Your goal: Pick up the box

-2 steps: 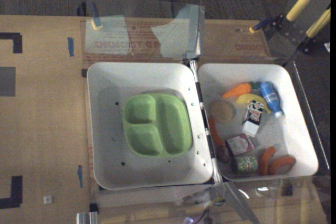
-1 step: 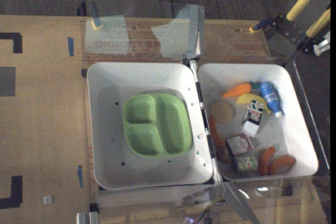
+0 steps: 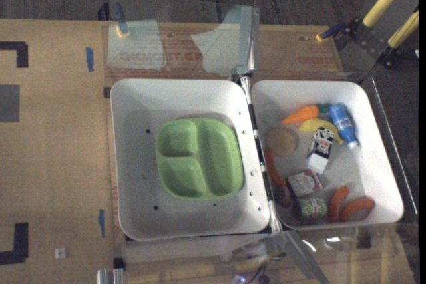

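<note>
Gripper state: I cannot tell whether it is spread or pressed together from this camera. I read the box (image 3: pixel 304 183) as the small pink-and-white carton lying in the right bin (image 3: pixel 383 163), toward that bin's near left part, tilted a little against the bin's edges. Just on its near side stands a small can (image 3: pixel 311 207) with a green label, close enough that I cannot tell whether the two touch. Right of the can lie two orange pieces (image 3: pixel 339 201) (image 3: pixel 358 208), side by side near the bin's near right corner. A black-and-white milk carton (image 3: pixel 322 146) lies beyond the box, toward the bin's middle, apart from it. A round brown item (image 3: pixel 282 141) sits to the left of that carton. Along the far side I see an orange carrot (image 3: pixel 301 114), a yellow banana (image 3: pixel 317 126) just nearer than it, and a blue bottle (image 3: pixel 343 124) at their right, its cap pointing near and right. A long orange item (image 3: pixel 273 169) lies against the bin's left wall, left of the box. The left bin (image 3: pixel 133 110) holds a green divided plate (image 3: pixel 198 157), flat at its middle, well apart from the box
</note>
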Controlling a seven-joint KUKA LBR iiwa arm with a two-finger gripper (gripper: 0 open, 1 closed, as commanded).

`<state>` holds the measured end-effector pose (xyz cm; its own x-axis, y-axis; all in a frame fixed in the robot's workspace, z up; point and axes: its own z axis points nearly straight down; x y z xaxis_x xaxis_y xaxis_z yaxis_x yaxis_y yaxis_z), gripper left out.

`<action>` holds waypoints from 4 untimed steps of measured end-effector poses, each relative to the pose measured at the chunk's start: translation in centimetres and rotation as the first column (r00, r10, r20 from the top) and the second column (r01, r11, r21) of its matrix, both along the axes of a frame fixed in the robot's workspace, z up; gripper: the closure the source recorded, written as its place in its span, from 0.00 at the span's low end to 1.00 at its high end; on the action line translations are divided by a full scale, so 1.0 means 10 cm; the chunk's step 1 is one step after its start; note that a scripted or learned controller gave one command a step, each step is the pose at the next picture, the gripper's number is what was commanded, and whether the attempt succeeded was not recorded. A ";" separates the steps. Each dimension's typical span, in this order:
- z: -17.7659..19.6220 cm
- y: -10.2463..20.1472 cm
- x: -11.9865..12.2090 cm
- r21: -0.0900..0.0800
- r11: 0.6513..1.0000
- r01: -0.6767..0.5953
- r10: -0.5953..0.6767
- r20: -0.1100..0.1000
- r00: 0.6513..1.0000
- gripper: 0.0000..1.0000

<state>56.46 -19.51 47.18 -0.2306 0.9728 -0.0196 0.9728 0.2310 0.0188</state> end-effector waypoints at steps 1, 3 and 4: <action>0.12 0.00 0.01 -0.004 1.000 -0.001 0.001 0.006 1.000 1.00; 0.24 0.00 0.02 -0.008 1.000 -0.003 0.003 0.013 1.000 1.00; 0.36 0.00 0.03 -0.013 1.000 -0.004 0.004 0.019 1.000 1.00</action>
<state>56.78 -19.51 50.75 -0.2339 0.9716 -0.0366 0.9713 0.2351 0.0346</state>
